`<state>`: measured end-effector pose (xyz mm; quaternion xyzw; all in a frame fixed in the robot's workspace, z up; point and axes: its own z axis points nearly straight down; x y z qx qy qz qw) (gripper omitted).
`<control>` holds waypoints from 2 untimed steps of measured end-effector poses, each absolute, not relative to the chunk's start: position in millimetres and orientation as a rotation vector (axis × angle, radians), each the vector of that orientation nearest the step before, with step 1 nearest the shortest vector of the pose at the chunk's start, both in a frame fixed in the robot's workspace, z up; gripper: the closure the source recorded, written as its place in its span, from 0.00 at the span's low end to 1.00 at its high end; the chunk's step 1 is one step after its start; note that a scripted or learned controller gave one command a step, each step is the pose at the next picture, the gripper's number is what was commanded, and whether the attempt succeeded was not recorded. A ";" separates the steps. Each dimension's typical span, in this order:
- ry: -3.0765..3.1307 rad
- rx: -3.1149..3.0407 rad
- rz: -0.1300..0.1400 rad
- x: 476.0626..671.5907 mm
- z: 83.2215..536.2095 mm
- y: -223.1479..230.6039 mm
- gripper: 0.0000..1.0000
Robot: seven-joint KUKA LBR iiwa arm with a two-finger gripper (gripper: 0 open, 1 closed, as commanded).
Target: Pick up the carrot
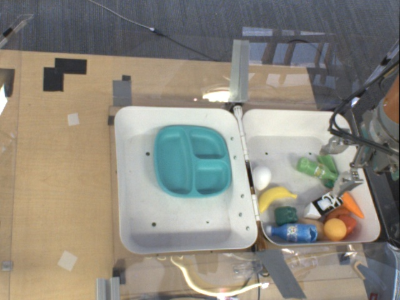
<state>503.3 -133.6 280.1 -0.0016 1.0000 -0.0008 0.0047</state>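
Note:
The carrot [354,205] is orange and tapered, and it lies near the right wall of the right bin [281,130]. It rests against a black-and-white block [327,203] and a red item [347,220]. My gripper [342,164] hangs over the bin's right side, just up-view of the carrot. Its fingers are spread open, one fingertip [332,147] toward the back and the other [352,178] close to the carrot's thick end. A green bottle [316,167] lies with its right end under the gripper. I see nothing held between the fingers.
The right bin also holds a white egg [261,177], a banana [275,197], a dark green piece [286,215], a blue bottle [294,232] and an orange ball [335,229]. A teal divided plate [191,160] sits in the left bin [134,186].

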 end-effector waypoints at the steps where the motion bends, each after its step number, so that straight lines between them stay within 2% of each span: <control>1: 3.114 0.325 0.001 511.1 281.1 -88.5 0.00; 2: 3.114 0.327 0.000 510.9 281.2 -89.4 0.00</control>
